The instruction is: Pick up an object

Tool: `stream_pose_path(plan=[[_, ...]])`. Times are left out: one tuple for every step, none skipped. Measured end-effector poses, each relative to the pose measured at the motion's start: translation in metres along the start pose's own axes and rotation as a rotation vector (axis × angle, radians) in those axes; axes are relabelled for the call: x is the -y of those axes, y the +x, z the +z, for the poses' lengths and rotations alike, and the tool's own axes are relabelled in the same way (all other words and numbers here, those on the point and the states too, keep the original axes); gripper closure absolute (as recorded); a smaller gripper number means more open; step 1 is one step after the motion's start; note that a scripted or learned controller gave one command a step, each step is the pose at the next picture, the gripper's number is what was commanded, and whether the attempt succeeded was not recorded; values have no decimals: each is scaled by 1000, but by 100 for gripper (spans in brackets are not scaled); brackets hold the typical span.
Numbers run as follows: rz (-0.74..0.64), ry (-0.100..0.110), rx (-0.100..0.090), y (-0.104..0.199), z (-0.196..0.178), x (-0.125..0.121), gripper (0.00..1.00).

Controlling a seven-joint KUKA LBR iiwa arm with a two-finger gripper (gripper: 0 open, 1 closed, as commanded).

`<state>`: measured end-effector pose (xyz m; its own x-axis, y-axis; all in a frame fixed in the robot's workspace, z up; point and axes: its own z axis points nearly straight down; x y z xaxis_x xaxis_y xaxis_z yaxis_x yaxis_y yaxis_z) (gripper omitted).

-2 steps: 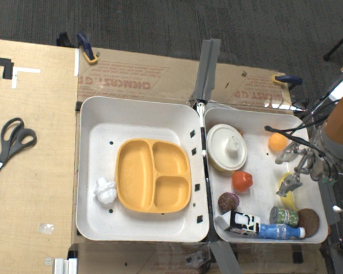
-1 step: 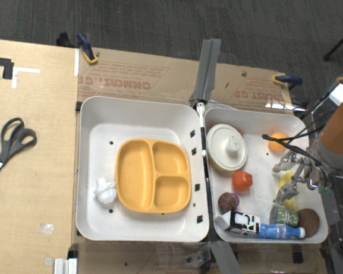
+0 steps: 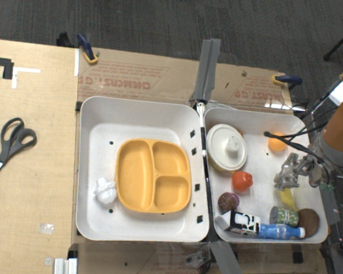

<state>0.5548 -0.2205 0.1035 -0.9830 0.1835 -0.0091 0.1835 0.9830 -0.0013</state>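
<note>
- The gripper (image 3: 288, 173) is seen low over the right bin (image 3: 262, 119), near that bin's right side, with the grey arm (image 3: 339, 133) and its orange band reaching in from the right edge.
- Whether the metal fingers are spread or closed cannot be told from this slant; nothing is seen held between them.
- A yellow object (image 3: 286, 199), possibly a banana, lies just below the gripper; contact between the two cannot be judged.
- A small orange ball (image 3: 277, 144) lies above and slightly left of the gripper, close to a black cable.
- A green-labelled can (image 3: 284, 217) and a brown rounded object (image 3: 309, 220) lie side by side near the bin's lower right corner.
- A blue bottle (image 3: 278, 232) lies on its side along the lower wall, beside a black-and-white box (image 3: 244, 223).
- A red tomato-like object (image 3: 242, 181) and a dark purple round object (image 3: 228, 201) sit near the middle of the bin.
- A white lidded bowl (image 3: 227, 146) rests in the upper left part of the right bin.
- In the left bin (image 3: 92, 156), a yellow divided plate (image 3: 154, 175) lies in the middle, with a crumpled white wad (image 3: 105, 190) touching its lower left edge.
- Scissors (image 3: 8, 143) lie on the wooden bench, well apart from both bins.
</note>
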Motion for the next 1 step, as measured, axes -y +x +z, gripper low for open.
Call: stream_pose_path(plan=[[0, 0, 0, 0, 0, 0, 0]])
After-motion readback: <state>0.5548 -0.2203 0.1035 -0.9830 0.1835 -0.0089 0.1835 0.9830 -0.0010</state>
